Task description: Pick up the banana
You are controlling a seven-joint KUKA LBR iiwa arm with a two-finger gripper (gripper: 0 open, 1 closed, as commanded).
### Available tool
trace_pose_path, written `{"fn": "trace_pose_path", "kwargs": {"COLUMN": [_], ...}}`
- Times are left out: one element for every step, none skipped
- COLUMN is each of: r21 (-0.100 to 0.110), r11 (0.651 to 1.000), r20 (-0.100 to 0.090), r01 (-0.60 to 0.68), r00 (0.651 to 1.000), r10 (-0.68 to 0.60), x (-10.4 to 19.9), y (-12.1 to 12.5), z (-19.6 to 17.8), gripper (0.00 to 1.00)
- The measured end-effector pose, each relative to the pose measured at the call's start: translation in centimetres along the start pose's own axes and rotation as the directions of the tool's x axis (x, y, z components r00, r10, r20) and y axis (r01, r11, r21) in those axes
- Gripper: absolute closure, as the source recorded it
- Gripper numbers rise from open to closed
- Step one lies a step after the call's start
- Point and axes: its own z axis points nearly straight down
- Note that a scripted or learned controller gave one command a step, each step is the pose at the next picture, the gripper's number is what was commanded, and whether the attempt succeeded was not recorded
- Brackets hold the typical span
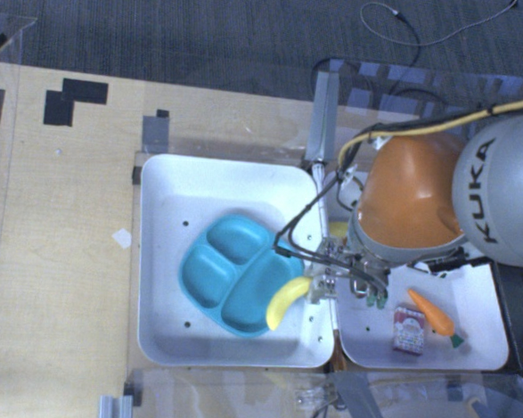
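Pale wood worktop (61, 261) is carrying two shallow white bins side by side, with dark carpet lying beyond its far edge; you are looking down on both at a slant.

Left bin (159, 330) is holding a blue divided plate (230, 268) with three compartments, sitting tilted in the bin's middle. The banana (286, 301) is lying just off the plate's right edge, its lower end overlapping the plate rim and its upper end pointing toward the wall between the bins.

The hand (320, 284) is hovering just right of the banana's upper end, over the bin divider. You cannot tell from this angle whether it is wide or narrow; the wrist hardware is blocking the view. Nothing is visibly sitting between its fingers. The arm (423, 197), grey with its orange band, is reaching in over the right bin (493, 345).

Well right of the plate, in the right bin, a carrot (433, 314) is lying beside a small red-and-white carton (409, 330), the two nearly touching.
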Motion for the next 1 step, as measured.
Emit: {"fn": "trace_pose_path", "kwargs": {"r21": [0.001], "r11": [0.952], "r20": [-0.001], "r01": [-0.306], "r00": [0.952], "r10": [0.306], "x": [1.77], "y": [3.45], "z": [0.06], "gripper": [1.00]}}
